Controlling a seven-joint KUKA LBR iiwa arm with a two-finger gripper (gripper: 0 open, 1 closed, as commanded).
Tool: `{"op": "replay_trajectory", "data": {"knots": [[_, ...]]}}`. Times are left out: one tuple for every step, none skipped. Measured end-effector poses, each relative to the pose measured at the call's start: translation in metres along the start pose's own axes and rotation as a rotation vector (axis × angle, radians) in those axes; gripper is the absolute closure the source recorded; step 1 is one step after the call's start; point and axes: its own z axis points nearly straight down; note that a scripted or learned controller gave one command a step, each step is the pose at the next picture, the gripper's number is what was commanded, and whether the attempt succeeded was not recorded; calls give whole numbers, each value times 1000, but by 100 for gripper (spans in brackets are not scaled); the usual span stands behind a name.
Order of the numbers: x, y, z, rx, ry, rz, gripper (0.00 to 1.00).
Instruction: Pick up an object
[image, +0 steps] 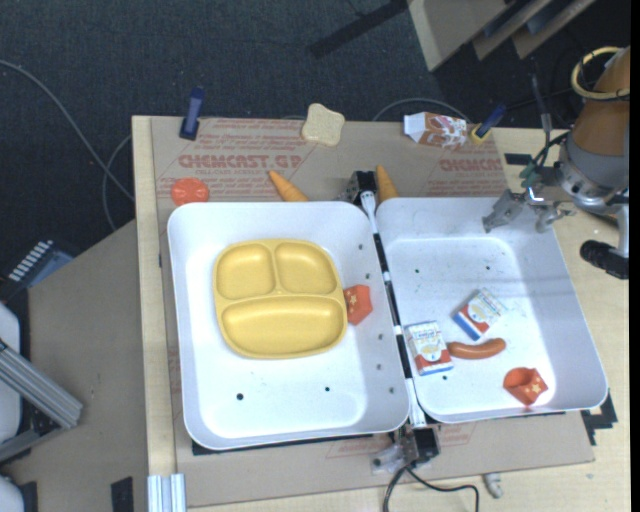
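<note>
Toys lie scattered in the right bin (560, 300), any of them fair game. Nearest is a small red block (526, 384) by the near right corner; it looks like light, hard plastic, squat enough to pinch across its flat sides. Just beyond, a sausage (476, 349) lies crosswise, smooth and rounded, likely to squirt out unless gripped across its middle. Touching its left end is a little carton (428, 347) close to the bin's left wall, and a second carton (478, 312) sits just beyond the sausage; both look light and stiff, with flat faces that should take a pinch well, though the left one leaves little room for a finger against the wall. In the left bin (200, 300) a yellow tray (279, 298) lies flat and wide, a poor fit for a small gripper, with a red piece (357, 303) just beside its right edge. Farthest, the gripper (527, 207) hangs over the right bin's far edge, well apart from all the toys, carrying nothing; whether its fingers are spread or closed I cannot tell.
</note>
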Motion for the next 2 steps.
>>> {"op": "replay_trajectory", "data": {"knots": [[17,-55,52,6,3,2,0],[60,-127,51,5,3,2,0]]}}
